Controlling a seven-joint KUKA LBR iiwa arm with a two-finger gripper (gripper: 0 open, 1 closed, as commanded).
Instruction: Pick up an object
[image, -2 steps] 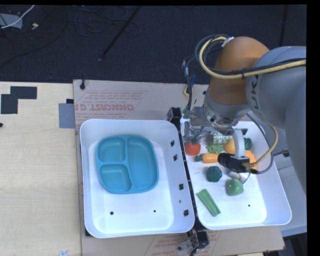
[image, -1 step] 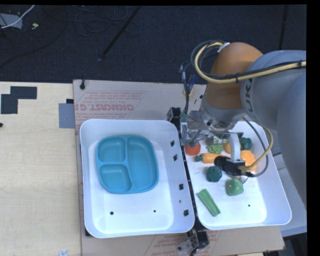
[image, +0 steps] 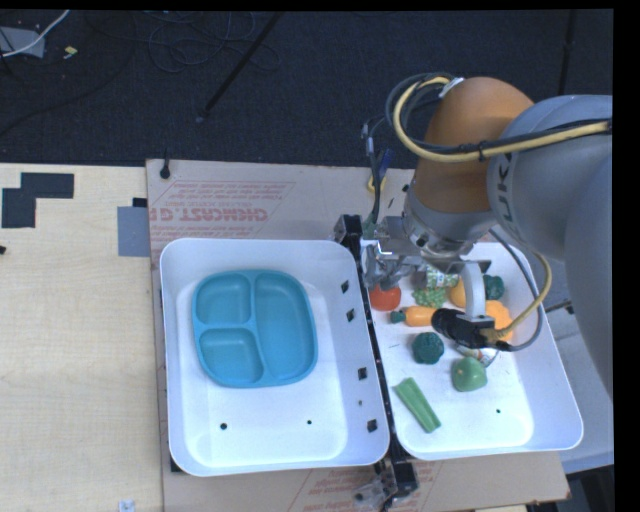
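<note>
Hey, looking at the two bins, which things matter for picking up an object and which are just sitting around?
Part of the job:
gripper
red toy
carrot
dark green toy
green pepper
green bean pod
right bin

Just lying about:
blue divided tray
left bin
cardboard sheet

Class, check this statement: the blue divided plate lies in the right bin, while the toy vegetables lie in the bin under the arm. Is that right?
Not quite. The camera view shows the blue divided plate in the left bin, not the right one. The rest holds: the toy vegetables, such as the green piece and the red piece, lie in the right bin, under the arm.
</note>
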